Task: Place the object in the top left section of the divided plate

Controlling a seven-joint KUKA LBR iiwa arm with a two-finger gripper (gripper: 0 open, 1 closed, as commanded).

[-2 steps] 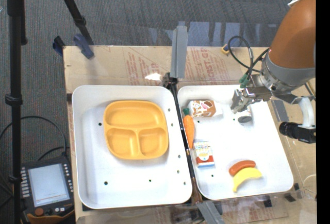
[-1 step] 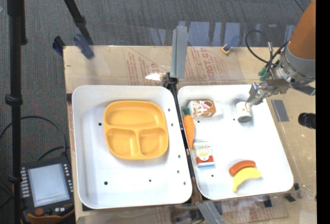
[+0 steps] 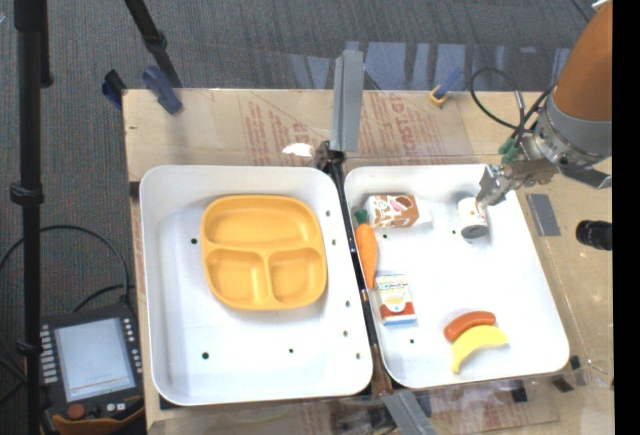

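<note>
An orange divided plate (image 3: 264, 251) lies in the left bin (image 3: 170, 343), with one wide section at the top and two smaller ones below. In the right bin (image 3: 520, 303) lie a small white can (image 3: 472, 217), a brown milk carton (image 3: 392, 211), a carrot (image 3: 366, 253), a small fries box (image 3: 395, 298), a red sausage (image 3: 468, 323) and a yellow banana (image 3: 476, 346). My gripper (image 3: 493, 185) hangs at the right bin's top right, just above and right of the white can. Nothing shows between its fingers.
A grey metal bracket (image 3: 347, 108) stands at the back between the two bins. A teach pendant (image 3: 92, 363) sits at the lower left off the bench. A tripod leg (image 3: 135, 3) crosses the upper left. Cables (image 3: 495, 93) trail behind the arm.
</note>
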